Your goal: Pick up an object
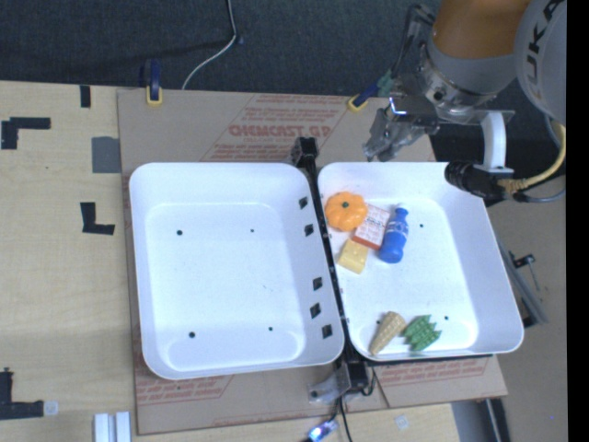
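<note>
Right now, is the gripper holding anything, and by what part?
Nothing. The gripper hangs above the right bin's far edge with nothing between its fingers.

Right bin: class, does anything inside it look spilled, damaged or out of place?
Nothing stands out. The orange pumpkin, blue bottle, yellow block, cone and green toy lie loose and intact inside the right bin.

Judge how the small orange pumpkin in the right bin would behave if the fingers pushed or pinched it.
The orange pumpkin looks round, so a push would probably roll it toward the red-and-white packet touching it. Its curved sides might slip from a pinch. It appears toy-sized, so likely light.
</note>
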Action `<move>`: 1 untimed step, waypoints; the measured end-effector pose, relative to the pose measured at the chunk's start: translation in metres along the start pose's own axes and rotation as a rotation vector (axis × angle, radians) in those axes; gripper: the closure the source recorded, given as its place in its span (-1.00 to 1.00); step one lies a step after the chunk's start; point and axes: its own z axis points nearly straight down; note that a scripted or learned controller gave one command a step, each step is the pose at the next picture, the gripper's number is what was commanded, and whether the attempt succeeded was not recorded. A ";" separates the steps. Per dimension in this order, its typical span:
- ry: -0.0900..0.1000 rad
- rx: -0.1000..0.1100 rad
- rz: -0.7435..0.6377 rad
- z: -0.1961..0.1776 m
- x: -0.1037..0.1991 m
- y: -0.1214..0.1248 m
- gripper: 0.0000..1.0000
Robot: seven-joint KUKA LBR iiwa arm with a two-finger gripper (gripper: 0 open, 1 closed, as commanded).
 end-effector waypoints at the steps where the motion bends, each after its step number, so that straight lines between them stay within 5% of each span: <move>1: 0.001 0.003 -0.001 -0.011 0.000 -0.003 1.00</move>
